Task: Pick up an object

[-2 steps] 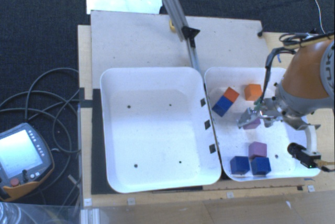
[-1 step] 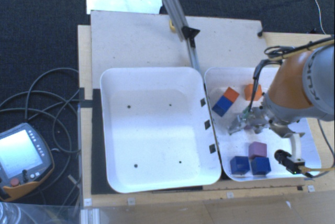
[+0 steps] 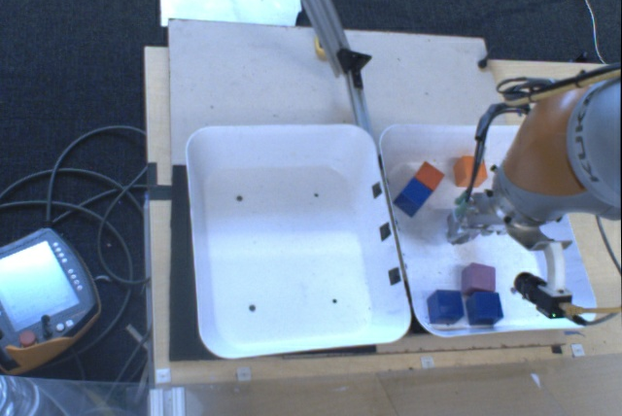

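The pincer point(image 3: 463, 227) is hanging over the right bin point(image 3: 408, 239); its grip I cannot tell. Descending squarely onto one block point(image 3: 477, 277) seems best.

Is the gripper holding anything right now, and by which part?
Cannot be told. The gripper is low in the right bin, between the orange-and-blue block and purple block, with no object visibly between its fingers.

Robot lab: teach pendant point(image 3: 41, 299), floor cables point(image 3: 92, 173).

One fixed camera overhead; slanting down on both bins point(image 3: 292, 137).
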Robot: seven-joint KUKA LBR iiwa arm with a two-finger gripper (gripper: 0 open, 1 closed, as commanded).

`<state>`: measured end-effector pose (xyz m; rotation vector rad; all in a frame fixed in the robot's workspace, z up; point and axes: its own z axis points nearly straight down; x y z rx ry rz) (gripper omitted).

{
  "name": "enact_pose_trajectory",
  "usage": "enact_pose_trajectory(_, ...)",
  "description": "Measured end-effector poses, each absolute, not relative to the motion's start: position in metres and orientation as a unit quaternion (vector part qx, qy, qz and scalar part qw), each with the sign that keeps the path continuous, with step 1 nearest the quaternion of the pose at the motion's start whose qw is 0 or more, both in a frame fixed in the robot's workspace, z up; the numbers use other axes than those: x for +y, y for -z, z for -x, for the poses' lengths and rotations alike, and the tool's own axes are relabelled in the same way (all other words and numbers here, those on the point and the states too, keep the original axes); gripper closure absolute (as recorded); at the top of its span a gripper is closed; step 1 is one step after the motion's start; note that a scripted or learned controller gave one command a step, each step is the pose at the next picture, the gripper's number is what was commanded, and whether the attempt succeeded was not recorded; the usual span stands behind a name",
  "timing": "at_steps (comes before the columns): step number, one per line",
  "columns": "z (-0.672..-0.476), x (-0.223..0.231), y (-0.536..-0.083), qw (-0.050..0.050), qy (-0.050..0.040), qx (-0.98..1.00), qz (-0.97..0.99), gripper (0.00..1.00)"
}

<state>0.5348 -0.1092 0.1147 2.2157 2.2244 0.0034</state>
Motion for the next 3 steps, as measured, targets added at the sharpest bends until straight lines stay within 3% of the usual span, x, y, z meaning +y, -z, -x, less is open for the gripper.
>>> enact_pose_trajectory(2, -0.540, -0.119, -0.240, 0.004, -0.0023, 0.708, -0.706, 1.00)
enact_pose_trajectory(3, -0.541, -0.120, -0.262, 0.002, -0.0012, 0.709, -0.706, 1.00)
